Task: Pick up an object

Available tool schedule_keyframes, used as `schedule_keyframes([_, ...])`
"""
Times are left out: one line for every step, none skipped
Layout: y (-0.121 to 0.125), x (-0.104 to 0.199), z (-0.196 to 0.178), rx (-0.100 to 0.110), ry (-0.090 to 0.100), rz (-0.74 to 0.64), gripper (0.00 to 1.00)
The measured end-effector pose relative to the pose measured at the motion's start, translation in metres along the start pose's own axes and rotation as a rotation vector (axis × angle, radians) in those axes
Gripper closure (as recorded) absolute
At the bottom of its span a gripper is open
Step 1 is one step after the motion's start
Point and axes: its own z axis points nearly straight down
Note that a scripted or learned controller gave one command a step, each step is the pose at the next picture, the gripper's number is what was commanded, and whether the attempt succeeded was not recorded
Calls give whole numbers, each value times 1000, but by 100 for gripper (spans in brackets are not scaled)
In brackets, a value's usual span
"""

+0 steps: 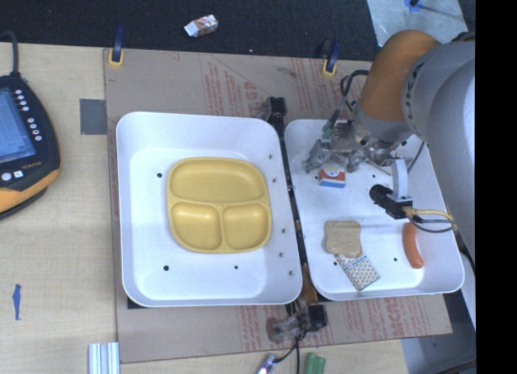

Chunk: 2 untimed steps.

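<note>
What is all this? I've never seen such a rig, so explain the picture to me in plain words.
This is a single picture from a camera fixed above a workbench, looking down at a slant. The grey machine with the orange band is a robot arm that reaches in from the right. A program drives it, and its job is to pick something up. At its tip is the pincer, low over the right white bin and just above a small red-white-blue item. Whether it has hold of anything cannot be told from here. That bin also holds a tan slice like bread, a checked packet and an orange sausage-shaped piece. The left white bin holds a yellow divided plate.
</note>
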Motion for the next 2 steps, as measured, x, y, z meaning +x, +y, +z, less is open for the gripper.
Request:
schedule_keyframes([0,-1,-10,1,0,-1,100])
schedule_keyframes([-26,88,-123,-4,2,0,100])
